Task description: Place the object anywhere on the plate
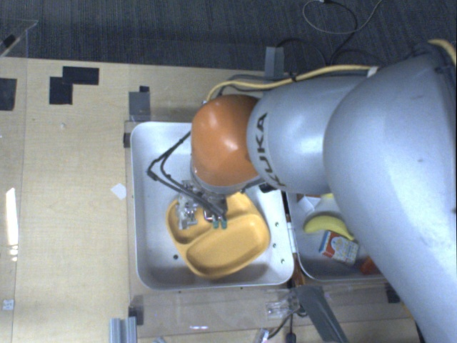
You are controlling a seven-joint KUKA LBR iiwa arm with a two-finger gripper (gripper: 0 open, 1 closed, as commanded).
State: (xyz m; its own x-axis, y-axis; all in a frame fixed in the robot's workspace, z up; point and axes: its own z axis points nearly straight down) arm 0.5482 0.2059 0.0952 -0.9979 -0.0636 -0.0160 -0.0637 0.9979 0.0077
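- On my far left I see the bench [64,213], pale wood, with black marks near its top edge; a small white scrap lies on it beside the left bin.
- The left bin [146,263] is a shallow white tray; inside it sits the plate [225,249], yellow and divided into compartments, tilted across the bin's lower middle.
- The gripper [203,216] hangs straight over the plate's upper left part, under the orange band [221,148]; from my view the metal parts at its tip are crowded together and I cannot tell how the jaws stand, nor whether anything sits between them.
- A small green-tipped piece shows at the gripper's lower edge, touching or just above the plate; I cannot tell what it is.
- The grey arm [371,163] sweeps in from the right and covers much of the right bin [314,270].
- In the right bin I see a banana [325,225], and just beside it a small carton [339,249] with red and white print; both lie well apart from the gripper and the plate.
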